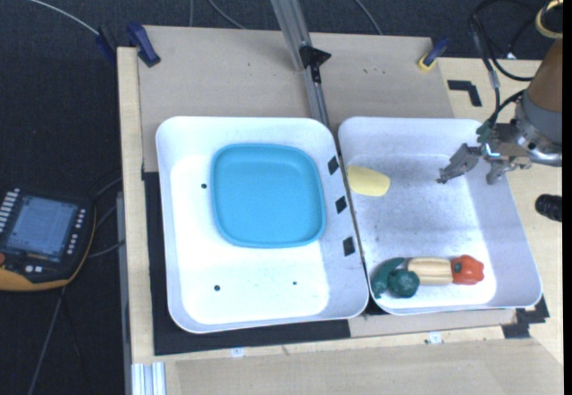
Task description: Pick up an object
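The right bin [500, 214] holds a pale yellow lump [368, 180] by its left wall. Along its front wall lie a dark green round object [395, 281], a tan stick-shaped object [431, 271] and a red object [467, 270], touching in a row. My gripper [472, 169] hangs over the bin's far right part, open, its two fingers spread with nothing between them. It is well away from all the objects.
The left bin [183, 232] carries a blue square plate [267, 194]. A metal post [284, 0] rises at the back between the bins. Cables and a handheld pendant [40, 234] lie on the dark floor to the left.
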{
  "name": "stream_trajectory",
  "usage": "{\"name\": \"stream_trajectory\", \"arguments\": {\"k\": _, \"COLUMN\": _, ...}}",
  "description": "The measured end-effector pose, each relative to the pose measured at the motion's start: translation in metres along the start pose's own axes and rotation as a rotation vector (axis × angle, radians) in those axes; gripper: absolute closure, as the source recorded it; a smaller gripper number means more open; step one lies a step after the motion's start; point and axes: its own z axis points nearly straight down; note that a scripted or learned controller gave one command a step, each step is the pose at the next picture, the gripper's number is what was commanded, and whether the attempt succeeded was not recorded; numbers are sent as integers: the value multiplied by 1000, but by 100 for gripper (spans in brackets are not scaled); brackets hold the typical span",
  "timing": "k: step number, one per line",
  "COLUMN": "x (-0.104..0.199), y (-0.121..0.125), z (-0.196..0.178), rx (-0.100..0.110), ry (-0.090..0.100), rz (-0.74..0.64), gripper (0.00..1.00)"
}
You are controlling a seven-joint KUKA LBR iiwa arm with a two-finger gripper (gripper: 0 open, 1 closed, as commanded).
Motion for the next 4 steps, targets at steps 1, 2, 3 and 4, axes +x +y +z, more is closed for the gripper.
{"name": "stream_trajectory", "arguments": {"k": 1, "x": 3, "y": -3, "z": 62, "rx": 1, "ry": 0, "rz": 0, "gripper": 0}}
{"name": "stream_trajectory", "arguments": {"k": 2, "x": 2, "y": -1, "z": 49, "rx": -5, "ry": -1, "rz": 0, "gripper": 100}}
{"name": "stream_trajectory", "arguments": {"k": 3, "x": 1, "y": 2, "z": 6, "rx": -7, "ry": -2, "rz": 0, "gripper": 100}}
{"name": "stream_trajectory", "arguments": {"k": 4, "x": 0, "y": 2, "z": -29, "rx": -7, "ry": -2, "rz": 0, "gripper": 100}}
